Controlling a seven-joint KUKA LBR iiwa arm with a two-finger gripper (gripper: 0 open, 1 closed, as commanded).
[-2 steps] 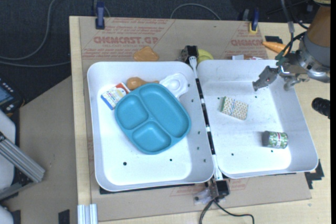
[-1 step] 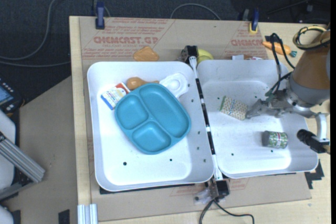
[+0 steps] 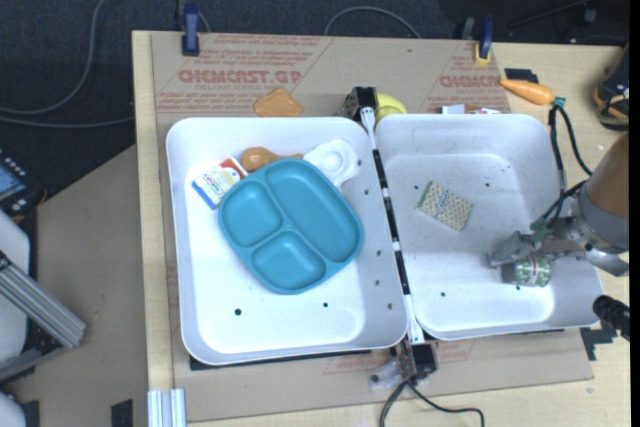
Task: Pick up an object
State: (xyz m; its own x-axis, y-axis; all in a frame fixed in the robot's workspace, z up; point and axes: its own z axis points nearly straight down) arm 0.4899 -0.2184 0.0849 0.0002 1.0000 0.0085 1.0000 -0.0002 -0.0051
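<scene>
Right bin: gripper touching small can.

The blue divided plate fills the middle of the left bin, leaving bare floor below and to the left of it. Above the plate, a white cup, an orange item and a small carton crowd the bin's upper strip. Right of the plate, across the shared rim, the right bin holds a patterned packet with open floor around it. Further right, the gripper and a small can occupy the far corner.
</scene>
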